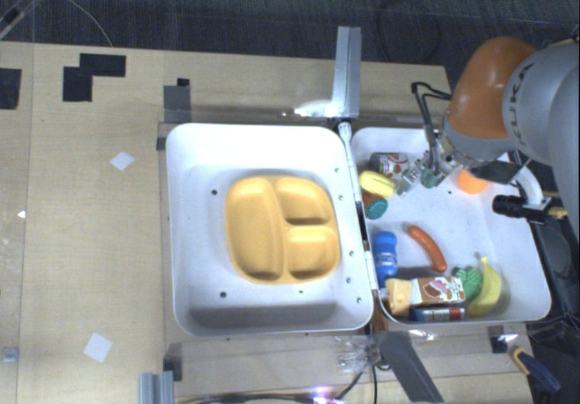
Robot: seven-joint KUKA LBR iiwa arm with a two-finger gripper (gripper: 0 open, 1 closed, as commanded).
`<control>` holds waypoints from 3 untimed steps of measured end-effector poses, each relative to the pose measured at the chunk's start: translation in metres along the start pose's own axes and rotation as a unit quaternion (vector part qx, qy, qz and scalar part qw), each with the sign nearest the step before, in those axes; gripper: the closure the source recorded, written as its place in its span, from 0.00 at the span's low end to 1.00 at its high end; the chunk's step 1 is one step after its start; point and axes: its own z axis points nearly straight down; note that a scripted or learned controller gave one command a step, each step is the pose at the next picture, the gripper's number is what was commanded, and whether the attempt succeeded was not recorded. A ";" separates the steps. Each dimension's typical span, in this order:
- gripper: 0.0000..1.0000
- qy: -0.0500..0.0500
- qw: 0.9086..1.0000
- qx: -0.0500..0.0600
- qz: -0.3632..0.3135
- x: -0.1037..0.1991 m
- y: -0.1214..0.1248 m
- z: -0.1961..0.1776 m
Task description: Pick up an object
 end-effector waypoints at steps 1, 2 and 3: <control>1.00 0.004 0.981 0.000 0.192 0.019 0.022 -0.088; 1.00 0.004 0.941 0.001 0.340 0.049 -0.033 0.011; 1.00 0.001 0.920 0.001 0.391 0.024 -0.112 0.010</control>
